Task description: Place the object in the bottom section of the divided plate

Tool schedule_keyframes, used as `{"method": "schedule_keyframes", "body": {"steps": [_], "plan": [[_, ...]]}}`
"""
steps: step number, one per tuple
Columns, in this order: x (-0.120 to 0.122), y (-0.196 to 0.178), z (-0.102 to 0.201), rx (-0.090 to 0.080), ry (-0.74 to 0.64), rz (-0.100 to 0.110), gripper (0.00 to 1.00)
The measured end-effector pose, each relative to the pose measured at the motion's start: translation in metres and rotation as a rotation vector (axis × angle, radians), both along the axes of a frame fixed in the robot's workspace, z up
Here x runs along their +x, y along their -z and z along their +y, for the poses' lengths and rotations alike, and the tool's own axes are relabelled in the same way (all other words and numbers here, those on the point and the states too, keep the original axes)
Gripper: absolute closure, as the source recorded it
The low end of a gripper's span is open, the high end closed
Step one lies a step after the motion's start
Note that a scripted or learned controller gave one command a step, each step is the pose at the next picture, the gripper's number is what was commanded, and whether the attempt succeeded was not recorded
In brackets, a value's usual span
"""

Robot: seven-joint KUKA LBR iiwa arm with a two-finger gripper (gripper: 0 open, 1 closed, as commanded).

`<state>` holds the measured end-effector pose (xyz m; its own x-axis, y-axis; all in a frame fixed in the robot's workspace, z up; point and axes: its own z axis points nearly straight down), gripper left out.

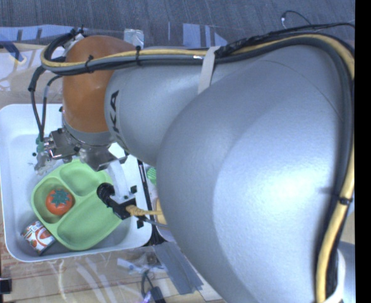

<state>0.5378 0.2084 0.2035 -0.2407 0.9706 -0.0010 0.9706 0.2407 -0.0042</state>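
– Over the green divided plate [87, 226], what is seen?
– The grey arm [248, 169] is seen stretched in from the plate's right, with its orange band [87, 87] placed above the plate's upper rim. How the jaws stand cannot be told, as they are hidden under the wrist.
– By what is the plate carried?
– It is carried by the white bin [8, 169], set on the surface.
– Where is the object found?
– A red tomato [59, 201] with a green top is laid in the plate's left compartment. A small orange-and-white can [36, 237] is lodged just beside the plate's lower-left rim.
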Motion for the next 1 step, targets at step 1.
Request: {"method": "schedule_keyframes", "body": {"steps": [1], "plan": [[-0.0437,0.0053,0.0011,0.000,-0.176,0.003,0.00]]}}
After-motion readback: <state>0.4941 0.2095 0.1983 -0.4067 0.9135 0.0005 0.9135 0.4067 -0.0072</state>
